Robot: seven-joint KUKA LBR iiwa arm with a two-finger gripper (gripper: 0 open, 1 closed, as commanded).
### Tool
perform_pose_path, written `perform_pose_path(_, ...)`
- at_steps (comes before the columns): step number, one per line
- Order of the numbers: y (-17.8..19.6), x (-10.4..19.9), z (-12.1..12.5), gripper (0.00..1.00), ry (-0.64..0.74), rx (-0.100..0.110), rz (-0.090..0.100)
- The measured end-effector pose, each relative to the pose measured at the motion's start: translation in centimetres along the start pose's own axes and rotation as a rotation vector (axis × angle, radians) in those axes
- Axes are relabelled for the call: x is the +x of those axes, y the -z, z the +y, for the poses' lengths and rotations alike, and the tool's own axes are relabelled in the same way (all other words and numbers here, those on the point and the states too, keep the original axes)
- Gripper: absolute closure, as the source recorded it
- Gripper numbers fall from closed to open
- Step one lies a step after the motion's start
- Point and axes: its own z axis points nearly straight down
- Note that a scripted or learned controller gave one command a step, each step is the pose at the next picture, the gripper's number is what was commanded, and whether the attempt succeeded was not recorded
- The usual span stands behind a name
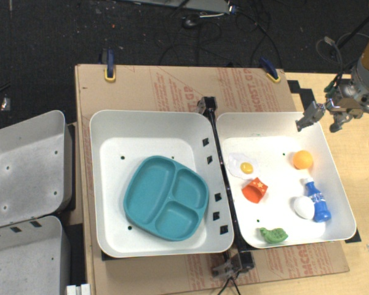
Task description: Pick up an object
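Camera view: orange ball [302, 159] below end effector [323, 117].

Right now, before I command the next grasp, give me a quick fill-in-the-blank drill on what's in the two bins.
1. The teal divided tray lies in the ____ bin.
2. The orange ball sits in the ____ bin.
3. The gripper hovers near the right bin's ____ right corner.
4. The green toy lies near that bin's ____ edge.

Missing words: left; right; far; near
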Motion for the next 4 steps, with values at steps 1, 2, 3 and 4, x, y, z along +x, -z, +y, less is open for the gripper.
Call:
perform_pose_path(1,-4.9,1.0,0.1,0.00,0.002,0.004,0.001)
perform_pose_path(2,-9.8,0.1,0.2,0.00,-0.003,0.003,0.001)
perform_pose_path(3,-15.6,-0.4,0.1,0.00,-0.001,-0.002,0.003)
perform_pose_path(4,-14.3,-0.4,0.2,1.00,0.001,-0.006,0.001)
